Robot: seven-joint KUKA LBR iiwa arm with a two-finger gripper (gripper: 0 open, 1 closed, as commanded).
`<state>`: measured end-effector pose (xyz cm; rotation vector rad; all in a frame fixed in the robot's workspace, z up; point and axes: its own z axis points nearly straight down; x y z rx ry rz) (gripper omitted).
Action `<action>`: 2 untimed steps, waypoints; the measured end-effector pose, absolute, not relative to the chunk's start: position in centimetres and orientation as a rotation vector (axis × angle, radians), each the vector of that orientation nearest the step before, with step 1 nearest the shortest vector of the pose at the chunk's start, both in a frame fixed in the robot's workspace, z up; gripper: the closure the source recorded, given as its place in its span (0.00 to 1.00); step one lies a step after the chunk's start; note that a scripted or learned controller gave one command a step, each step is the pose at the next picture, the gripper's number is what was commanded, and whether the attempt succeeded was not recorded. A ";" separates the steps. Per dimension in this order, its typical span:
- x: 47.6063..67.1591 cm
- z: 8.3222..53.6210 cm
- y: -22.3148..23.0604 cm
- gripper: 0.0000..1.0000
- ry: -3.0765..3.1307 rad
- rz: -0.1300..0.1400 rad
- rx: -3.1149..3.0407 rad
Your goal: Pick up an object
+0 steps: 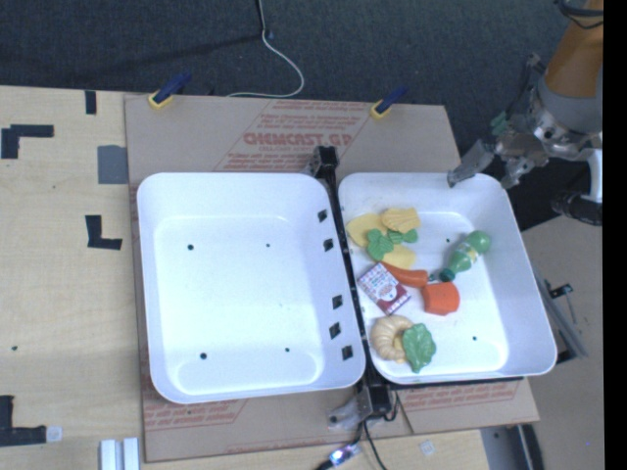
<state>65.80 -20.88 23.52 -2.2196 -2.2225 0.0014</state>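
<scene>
Gripper [482, 167] looks open w/ nothing in it, parked over the right bin's [524, 355] far rim; toys sit below-left of it, so we'd go for the green bottle [466, 253], nearest & most isolated, approaching straight down.

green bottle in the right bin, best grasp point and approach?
Probably grip the green bottle across its wider upper body, coming straight down. It lies tilted, slim end pointing down-left toward the orange piece, upper-right end lying apart from the other toys. Set the fingers across its long axis. The gripper sits at the bin's far-right corner.
</scene>
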 end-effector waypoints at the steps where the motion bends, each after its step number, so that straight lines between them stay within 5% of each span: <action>1: 61.4 8.8 -13.4 0.00 -2.215 0.009 -2.204; 2: 66.4 8.4 -10.3 0.00 -2.228 -0.001 -2.216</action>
